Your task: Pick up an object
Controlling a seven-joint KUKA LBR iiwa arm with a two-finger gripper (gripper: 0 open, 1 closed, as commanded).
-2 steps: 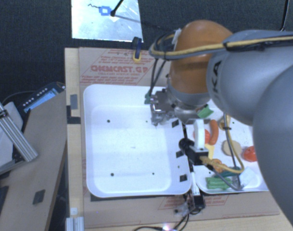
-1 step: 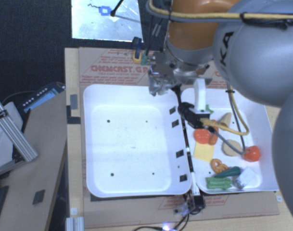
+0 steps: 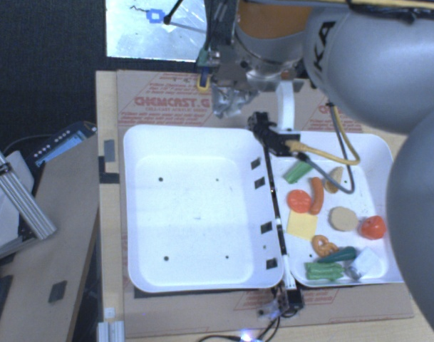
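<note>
Gripper (image 3: 231, 102) hangs over the far rim of the left bin (image 3: 142, 191), jaws' state untellable, while toy food, sausage (image 3: 316, 194) included, sits in the right bin (image 3: 383, 155); best swing right, centre over one separate piece, descend straight.

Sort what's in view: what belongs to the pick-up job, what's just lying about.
Job:
gripper
right bin
tomato slice
sausage
cheese slice
pretzel
green pod

Lying about:
left bin
cardboard sheet
metal rail
</note>
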